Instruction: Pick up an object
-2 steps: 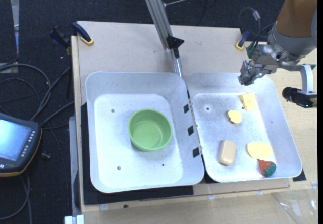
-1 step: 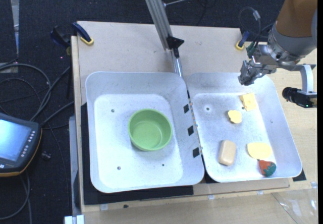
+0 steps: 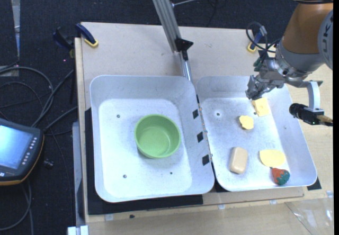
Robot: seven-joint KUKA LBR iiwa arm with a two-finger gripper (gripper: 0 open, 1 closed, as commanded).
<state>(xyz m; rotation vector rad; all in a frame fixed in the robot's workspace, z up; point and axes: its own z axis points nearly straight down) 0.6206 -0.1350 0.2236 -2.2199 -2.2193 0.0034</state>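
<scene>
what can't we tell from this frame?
- Camera view: what the gripper is doing at the yellow block; its dark body hides the tips and the block's top edge.
- Red-and-teal object: too small to identify.
- Arm: cut off by the right edge.

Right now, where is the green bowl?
The green bowl sits near the middle of the left bin, alone there, across the divider from the tan block in the right bin.

Even overhead light, bright white bins [image 3: 106, 138] slightly washed out, soft short shadows under the bowl [image 3: 157, 136], dark floor [image 3: 37, 17] underexposed, glowing screen [image 3: 13, 146] at left, mild softness and grain overall.
</scene>
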